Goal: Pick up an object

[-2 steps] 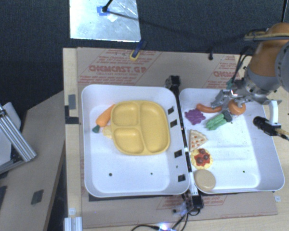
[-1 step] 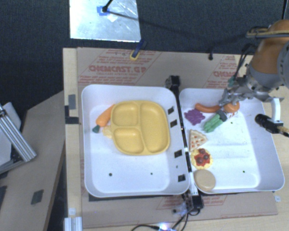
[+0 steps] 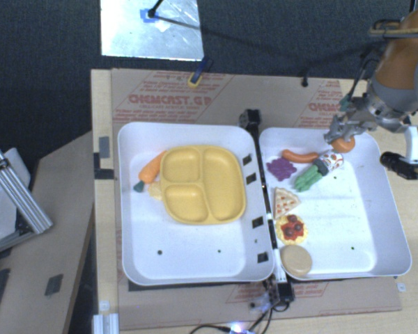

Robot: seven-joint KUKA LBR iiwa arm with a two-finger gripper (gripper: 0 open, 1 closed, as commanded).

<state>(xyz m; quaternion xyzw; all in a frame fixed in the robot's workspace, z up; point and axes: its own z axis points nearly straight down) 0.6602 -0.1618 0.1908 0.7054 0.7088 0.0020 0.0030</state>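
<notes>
Left bin (image 3: pixel 136 252): yellow divided plate (image 3: pixel 198 184) fills the centre, carrot (image 3: pixel 150 168) tucked against its 9 o'clock edge; open floor from 5 to 8 o'clock. Right bin (image 3: pixel 386 228): toys crowd the divider side and 12 o'clock end: hot dog (image 3: pixel 299 156), purple piece (image 3: pixel 281 168), green toy (image 3: pixel 311 178), pizza slice (image 3: pixel 285 202), topped round (image 3: pixel 292 228), tan disc (image 3: pixel 296 259). Free floor from 3 to 6 o'clock. Gripper (image 3: pixel 343 136) hangs at 12 o'clock over an orange piece (image 3: pixel 344 145).

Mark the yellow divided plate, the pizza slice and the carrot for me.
yellow divided plate (image 3: pixel 226 211): camera view, on its right rim.
pizza slice (image 3: pixel 286 202): camera view, middle of the slice.
carrot (image 3: pixel 152 167): camera view, orange body.
</notes>
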